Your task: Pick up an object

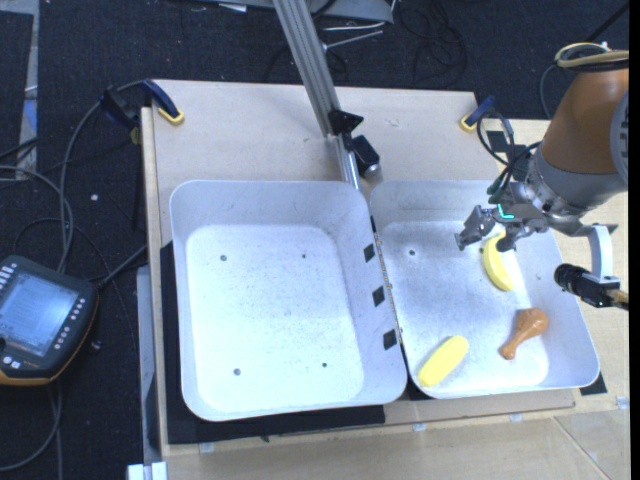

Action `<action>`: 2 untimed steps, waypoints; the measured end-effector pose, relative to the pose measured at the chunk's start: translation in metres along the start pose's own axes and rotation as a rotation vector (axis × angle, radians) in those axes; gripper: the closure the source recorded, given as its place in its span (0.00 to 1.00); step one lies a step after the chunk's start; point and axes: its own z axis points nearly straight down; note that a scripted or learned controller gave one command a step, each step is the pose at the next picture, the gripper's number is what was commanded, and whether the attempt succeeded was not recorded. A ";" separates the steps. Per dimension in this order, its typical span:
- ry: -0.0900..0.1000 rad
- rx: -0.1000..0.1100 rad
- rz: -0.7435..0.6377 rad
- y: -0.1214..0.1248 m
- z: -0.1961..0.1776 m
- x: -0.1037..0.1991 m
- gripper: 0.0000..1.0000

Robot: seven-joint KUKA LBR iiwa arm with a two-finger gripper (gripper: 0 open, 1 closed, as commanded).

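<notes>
Three loose objects are sitting in the right-hand shallow white plastic bin (pixel 420 218), and none of them is off the floor yet, so I am calling the pick not yet done. I am watching the grey two-finger gripper (pixel 492 230) hanging at about one o'clock of that bin's middle, right over the upper end of a small curved yellow banana-shaped toy (pixel 498 267). The dark fingers are looking spread to either side, one toward nine o'clock and one toward three, with the banana's tip just below them; I am reading the claw as apart and not clamped on anything. Whether the tips are touching the toy I cannot tell from this slant.

Down at about five o'clock an orange-brown drumstick-shaped toy (pixel 524 332) is lying, well apart from the gripper, and at six o'clock a stubby yellow cylinder-like toy (pixel 442 360) is resting near the bin's front wall. The left-hand white bin (pixel 190 208) is sitting beside it.

By my judgement the approach is mostly made; the descent, the closing and the lift are all remaining.
</notes>
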 end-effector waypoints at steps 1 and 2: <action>0.000 0.000 0.000 0.000 0.000 0.000 0.00; 0.001 0.005 0.000 -0.008 0.058 -0.004 0.00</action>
